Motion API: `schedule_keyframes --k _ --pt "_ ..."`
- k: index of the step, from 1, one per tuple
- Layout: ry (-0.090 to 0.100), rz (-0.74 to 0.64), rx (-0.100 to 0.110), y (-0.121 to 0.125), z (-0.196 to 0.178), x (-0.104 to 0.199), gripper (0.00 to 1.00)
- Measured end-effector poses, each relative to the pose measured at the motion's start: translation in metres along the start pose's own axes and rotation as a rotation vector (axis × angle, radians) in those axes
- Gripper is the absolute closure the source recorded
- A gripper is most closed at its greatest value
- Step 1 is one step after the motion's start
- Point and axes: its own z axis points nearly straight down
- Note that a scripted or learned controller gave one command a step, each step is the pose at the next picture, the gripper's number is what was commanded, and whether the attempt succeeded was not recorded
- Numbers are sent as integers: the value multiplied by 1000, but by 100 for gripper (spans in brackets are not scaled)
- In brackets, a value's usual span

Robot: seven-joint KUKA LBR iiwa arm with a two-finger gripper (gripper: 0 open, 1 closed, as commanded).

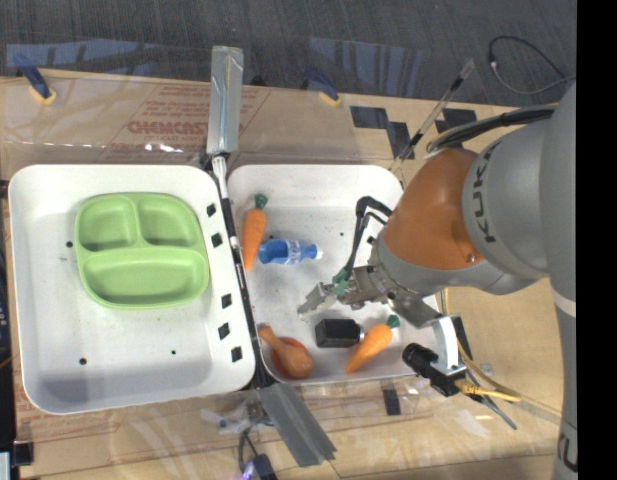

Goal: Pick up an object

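Note:
My gripper (321, 296) hangs low over the middle of the right bin (318, 180), with the grey arm and its orange band (436, 218) behind it to the right. A blue bottle (287, 252) lies just up and left of the gripper. Along the bin's left wall lies an orange carrot (252, 236). A black block (338, 332) sits just below the gripper, beside a second carrot (371, 346). At the front left corner rests a brown drumstick-shaped piece (288, 354). Nothing shows held in the gripper.
In the left bin (38, 298) a green divided plate (141, 248) lies towards the back. A row of black clips (228, 298) runs down the wall between the bins. Cables (488, 388) trail over the bench to the right of the bins.

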Motion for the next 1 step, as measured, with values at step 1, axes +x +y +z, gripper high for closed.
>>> schedule_keyframes --k 1 --pt "-1 45 -2 39 53 23 0"
